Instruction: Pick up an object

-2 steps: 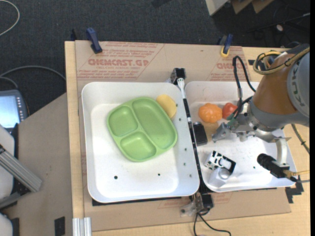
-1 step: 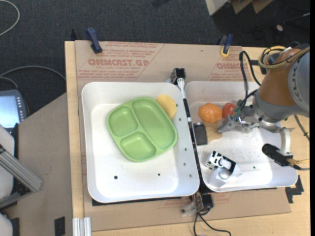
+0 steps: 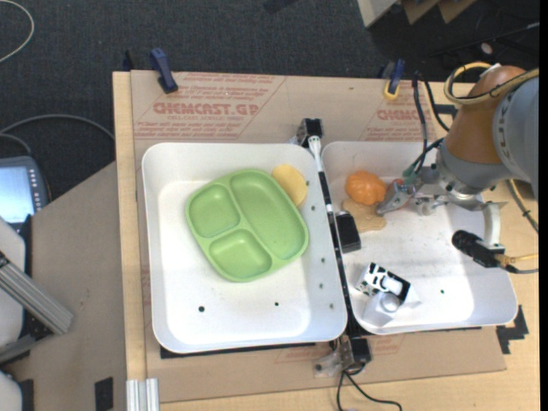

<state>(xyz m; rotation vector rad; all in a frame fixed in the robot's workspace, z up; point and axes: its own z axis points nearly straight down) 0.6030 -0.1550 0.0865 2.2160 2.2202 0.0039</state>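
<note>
Jaws point(image 3: 387, 205) low in right bin point(image 3: 488, 315), state unclear. Just left of jaws, touching or nearly: orange ball point(image 3: 365, 187). Printed on bench point(image 3: 205, 101): "CHEMCAST GP".

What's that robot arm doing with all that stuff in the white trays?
The arm reaches into the right bin from the right. Its end effector is low beside an orange ball at the back of that bin, but nothing shows it holding the ball. A small black-and-white object lies nearer the front. The left bin holds a green divided plate with a yellow object at its edge.
</note>
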